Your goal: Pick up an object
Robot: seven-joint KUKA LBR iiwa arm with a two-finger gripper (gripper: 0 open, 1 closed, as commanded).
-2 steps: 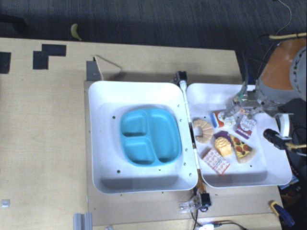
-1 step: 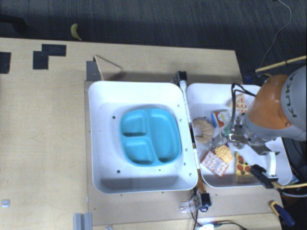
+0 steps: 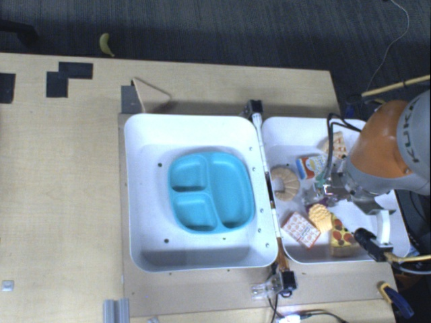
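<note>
Right, from my screen I take the left bin [image 3: 138, 200] as my landmark: inside it lies a blue divided tray [image 3: 210, 191], flat on the floor. Just right of that bin, touching along the shared rim, is the right bin [image 3: 291, 128], crowded with small objects: a round tan piece [image 3: 283, 182] nearest the divider, a red-and-white patterned box [image 3: 301, 229] below it, a yellow knobbly toy [image 3: 320, 216] and a red-and-yellow piece [image 3: 341, 237] further right. The gripper [image 3: 326, 188] hangs low over that bin, just above the yellow toy; whether it is spread or pinching anything, I cannot tell.
</note>
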